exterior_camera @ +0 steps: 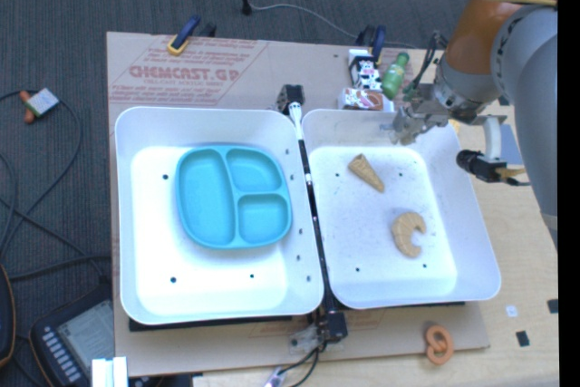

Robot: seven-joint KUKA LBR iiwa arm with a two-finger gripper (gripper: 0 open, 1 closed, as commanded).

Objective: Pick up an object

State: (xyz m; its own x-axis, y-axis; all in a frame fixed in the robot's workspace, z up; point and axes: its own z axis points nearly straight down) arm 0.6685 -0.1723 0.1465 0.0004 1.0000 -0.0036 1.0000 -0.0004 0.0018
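Two tan food-like pieces lie in the right bin (471, 240): a wedge-shaped piece (366, 171) near its upper middle and a curved, bitten-looking piece (409, 233) lower right. My gripper (405, 130) hangs over the bin's far right corner, above and to the right of the wedge piece. Nothing shows between its small fingers.
The left bin (149, 285) holds a light blue divided plate (233, 196). Behind the right bin stand a green bottle (394, 73) and a small printed box (363, 95). An orange ring (439, 343) lies on the cardboard in front. The arm (494, 41) crosses the upper right.
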